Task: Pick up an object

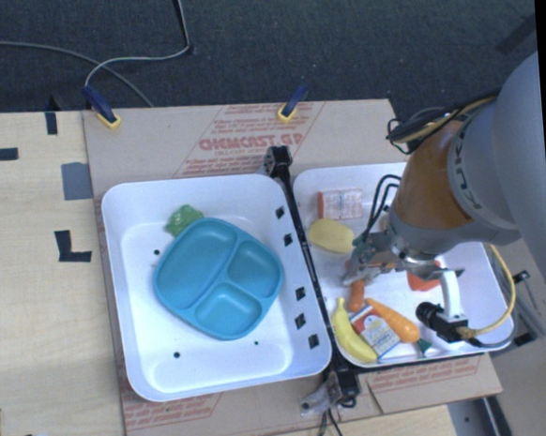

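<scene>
The right bin (345, 171) holds several small items. A pale yellow lemon-like piece (329, 235) lies near its left wall, with a small clear packet (339, 203) behind it. At the front lie a banana (350, 336), an orange carrot (397, 318), a short orange piece (356, 298) and a small red and white box (376, 333). My gripper (362, 269) hangs low over this bin, just right of the yellow piece and directly above the short orange piece. The wrist hides much of the bin's right half.
The left bin (134, 364) holds a blue divided plate (218, 276) with a green item (183, 218) at its far edge. A black divider (298, 257) separates the two bins. Yellow clamps (293, 106) sit at the bench's back edge.
</scene>
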`<action>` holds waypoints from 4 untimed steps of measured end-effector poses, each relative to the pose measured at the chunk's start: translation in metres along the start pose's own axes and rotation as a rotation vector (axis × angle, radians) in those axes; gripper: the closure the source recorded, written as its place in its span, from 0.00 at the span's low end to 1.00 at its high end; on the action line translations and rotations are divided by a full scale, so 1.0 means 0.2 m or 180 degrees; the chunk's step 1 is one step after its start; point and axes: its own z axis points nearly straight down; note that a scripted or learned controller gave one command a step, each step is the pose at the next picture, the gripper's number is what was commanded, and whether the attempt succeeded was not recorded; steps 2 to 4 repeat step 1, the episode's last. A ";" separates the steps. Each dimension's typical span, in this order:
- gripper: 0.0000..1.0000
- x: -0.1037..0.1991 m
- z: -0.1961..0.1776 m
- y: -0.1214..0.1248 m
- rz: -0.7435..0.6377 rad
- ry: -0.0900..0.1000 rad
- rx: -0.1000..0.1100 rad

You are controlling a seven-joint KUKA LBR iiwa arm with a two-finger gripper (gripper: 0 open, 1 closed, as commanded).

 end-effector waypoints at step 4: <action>1.00 0.35 -0.44 0.02 -0.0007 0.0009 0.0012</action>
